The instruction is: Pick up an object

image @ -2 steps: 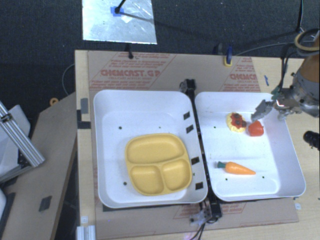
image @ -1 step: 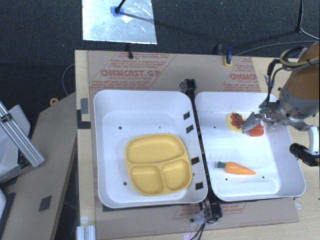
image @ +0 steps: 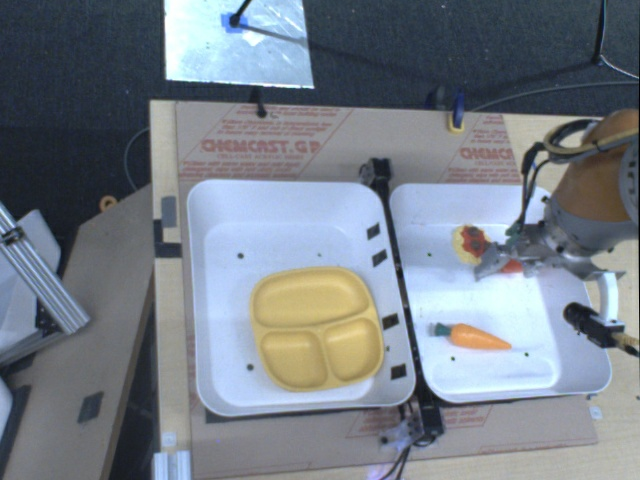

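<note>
A toy carrot (image: 478,337), orange with a green top, lies in the front half of the right bin (image: 570,373). A small yellow and red object (image: 467,240) rests near the back of that bin. My gripper (image: 494,262) hangs low just right of and in front of this object, close to it. A small red-orange bit (image: 512,265) shows against the gripper; whether it is held is unclear. The grey arm with its orange band (image: 600,183) reaches in from the right.
The left bin (image: 225,218) holds a yellow divided plate (image: 316,325) with three compartments. A black divider strip (image: 392,258) runs between the two bins. A shiny foil sheet (image: 238,28) lies on the dark floor behind the bench.
</note>
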